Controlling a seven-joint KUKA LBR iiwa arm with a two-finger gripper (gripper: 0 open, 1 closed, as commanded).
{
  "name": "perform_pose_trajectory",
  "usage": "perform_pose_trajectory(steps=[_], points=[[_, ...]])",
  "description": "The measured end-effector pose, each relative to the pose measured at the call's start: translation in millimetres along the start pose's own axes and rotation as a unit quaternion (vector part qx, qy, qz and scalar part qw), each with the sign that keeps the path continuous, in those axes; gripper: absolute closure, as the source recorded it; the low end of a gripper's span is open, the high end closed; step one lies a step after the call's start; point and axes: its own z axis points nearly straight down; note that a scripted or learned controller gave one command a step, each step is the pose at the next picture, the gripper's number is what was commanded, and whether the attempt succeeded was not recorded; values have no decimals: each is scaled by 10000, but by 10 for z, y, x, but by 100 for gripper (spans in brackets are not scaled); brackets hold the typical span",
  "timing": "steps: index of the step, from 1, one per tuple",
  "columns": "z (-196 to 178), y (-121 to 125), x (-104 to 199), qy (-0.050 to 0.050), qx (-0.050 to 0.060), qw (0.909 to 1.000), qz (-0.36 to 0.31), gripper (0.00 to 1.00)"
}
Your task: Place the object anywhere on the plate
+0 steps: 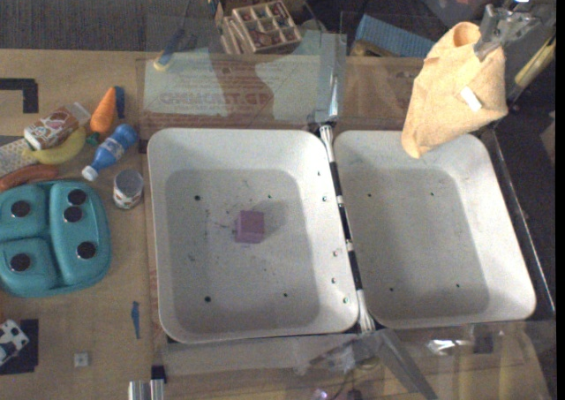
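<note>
gripper (496, 32) pinching yellow cloth (452, 89) by its top | no plate visible below | advice: lower slowly, release once cloth settles

The wooden desk (79, 319) bears two white bins side by side: the left bin (177, 301) and, touching its right edge, the right bin (503, 292). Left of the left bin lie a teal tray (53, 252), a small can (128, 188), a blue bottle (110, 151), a carrot (105, 109) and a banana (60, 151).
</note>
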Motion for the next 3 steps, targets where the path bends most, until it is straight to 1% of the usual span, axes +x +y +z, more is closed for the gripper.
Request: perform_pose_trajectory(steps=[1,2,3], points=[[47,-13,-562,-11,-20,9995,307,100],[-5,-6,-411,-10,-21,9972,-752,100],[-4,-24,-1032,-20,-30,9941,-1080,100]])
